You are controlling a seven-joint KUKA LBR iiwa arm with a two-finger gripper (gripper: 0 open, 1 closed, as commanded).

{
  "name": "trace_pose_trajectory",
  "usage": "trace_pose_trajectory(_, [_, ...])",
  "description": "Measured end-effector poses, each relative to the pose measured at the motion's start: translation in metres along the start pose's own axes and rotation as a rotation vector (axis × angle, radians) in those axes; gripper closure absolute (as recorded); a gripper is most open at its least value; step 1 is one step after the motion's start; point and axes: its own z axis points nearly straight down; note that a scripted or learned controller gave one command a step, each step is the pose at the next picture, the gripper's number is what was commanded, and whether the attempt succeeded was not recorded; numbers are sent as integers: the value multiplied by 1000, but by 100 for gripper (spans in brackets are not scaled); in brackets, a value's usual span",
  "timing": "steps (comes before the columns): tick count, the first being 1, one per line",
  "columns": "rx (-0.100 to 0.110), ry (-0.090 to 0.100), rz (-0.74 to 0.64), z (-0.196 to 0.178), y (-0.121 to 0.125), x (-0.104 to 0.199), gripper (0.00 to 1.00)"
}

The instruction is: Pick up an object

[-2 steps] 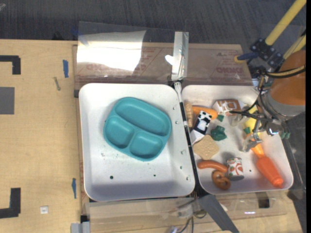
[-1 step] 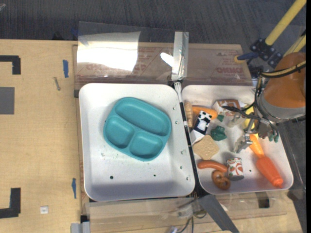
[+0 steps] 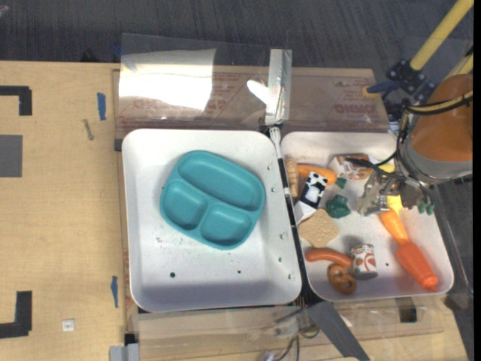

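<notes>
Hovering low at the frame's right, the tool [image 3: 385, 194] sits inside the right bin [image 3: 443, 235], just above an orange carrot-like toy [image 3: 409, 250]; whether it is clenched or released cannot be told. Left of it lie a cracker [image 3: 319, 229] and small can [image 3: 364, 260]. A teal divided plate [image 3: 213, 198] fills the left bin [image 3: 150, 277].

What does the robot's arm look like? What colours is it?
The arm comes in from the right. It is rounded, with a big orange band above a grey wrist part. Dark cables run along its top. Its gripper is a small silvery metal piece with yellow and green bits on it, sitting over the right white bin.
</notes>
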Motion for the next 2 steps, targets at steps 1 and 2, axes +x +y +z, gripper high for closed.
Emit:
trace_pose_trajectory(1, [0,2,0,1,0,0,0])
trace_pose_trajectory(2, [-1,20,9,14,4,-35,0])
